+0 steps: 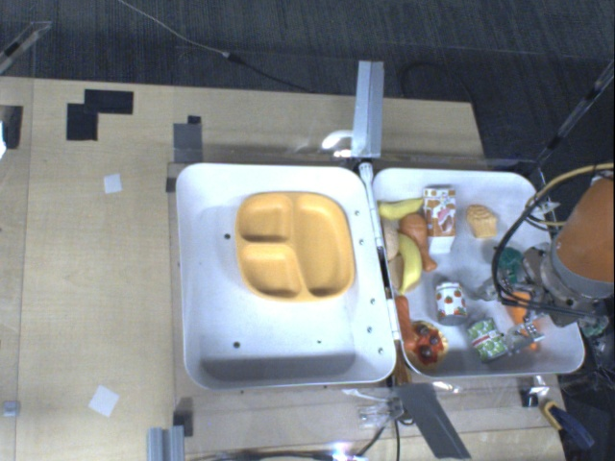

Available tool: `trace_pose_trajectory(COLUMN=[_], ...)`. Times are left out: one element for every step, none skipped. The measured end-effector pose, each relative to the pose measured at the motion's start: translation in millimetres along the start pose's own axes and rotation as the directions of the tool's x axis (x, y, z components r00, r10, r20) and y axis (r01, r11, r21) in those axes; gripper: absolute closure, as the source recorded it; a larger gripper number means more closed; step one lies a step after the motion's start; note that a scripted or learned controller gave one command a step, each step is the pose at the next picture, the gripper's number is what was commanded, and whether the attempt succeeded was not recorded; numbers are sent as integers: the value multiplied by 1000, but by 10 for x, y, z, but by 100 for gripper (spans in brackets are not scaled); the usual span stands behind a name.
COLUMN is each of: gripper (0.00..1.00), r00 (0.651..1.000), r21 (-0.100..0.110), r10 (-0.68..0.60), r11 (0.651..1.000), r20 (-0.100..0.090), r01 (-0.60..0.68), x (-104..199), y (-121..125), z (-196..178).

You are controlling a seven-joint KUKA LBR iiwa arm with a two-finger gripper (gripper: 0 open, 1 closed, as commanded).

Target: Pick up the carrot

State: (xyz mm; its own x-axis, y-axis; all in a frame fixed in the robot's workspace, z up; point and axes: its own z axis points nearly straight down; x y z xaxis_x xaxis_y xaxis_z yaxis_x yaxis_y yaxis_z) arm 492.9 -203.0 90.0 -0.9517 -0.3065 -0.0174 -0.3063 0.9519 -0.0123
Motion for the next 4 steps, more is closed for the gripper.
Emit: trace_pose_trajectory(gripper=[100, 100, 100, 100], r00=[1000, 937, 836, 699], r21=[4, -10, 0, 2], r10=[-5, -350, -549, -715], r11=[1000, 937, 836, 699], r20=[7, -4, 3, 3], r01=[5, 350, 549, 715], x=[-40, -305, -157, -42], y=[-3, -120, -75, -36], z=[-130, 6, -5, -8])
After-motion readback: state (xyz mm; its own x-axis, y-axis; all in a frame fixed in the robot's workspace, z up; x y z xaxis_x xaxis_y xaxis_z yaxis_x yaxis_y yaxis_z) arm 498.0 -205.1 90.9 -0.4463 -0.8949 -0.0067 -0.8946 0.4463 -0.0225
